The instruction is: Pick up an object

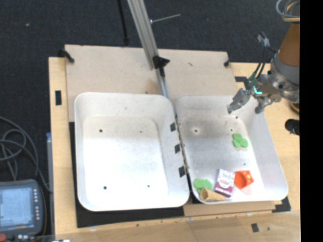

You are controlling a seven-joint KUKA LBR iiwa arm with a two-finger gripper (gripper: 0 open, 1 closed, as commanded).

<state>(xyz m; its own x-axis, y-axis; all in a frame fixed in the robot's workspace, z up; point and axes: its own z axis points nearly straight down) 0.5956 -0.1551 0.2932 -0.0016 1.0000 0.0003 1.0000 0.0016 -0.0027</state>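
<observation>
My gripper hangs over the far right part of the right bin, its two fingers spread open with nothing between them. Below it on the bin floor lies a small green object, apart from the fingers. At the bin's near edge sit a red object, a purple and white packet, a tan cone-like piece and another green piece, all close together.
The left bin sits beside the right one, split from it by a ridge with black clips. A slanted metal pole rises from the bench behind the bins. A screen device lies at the lower left.
</observation>
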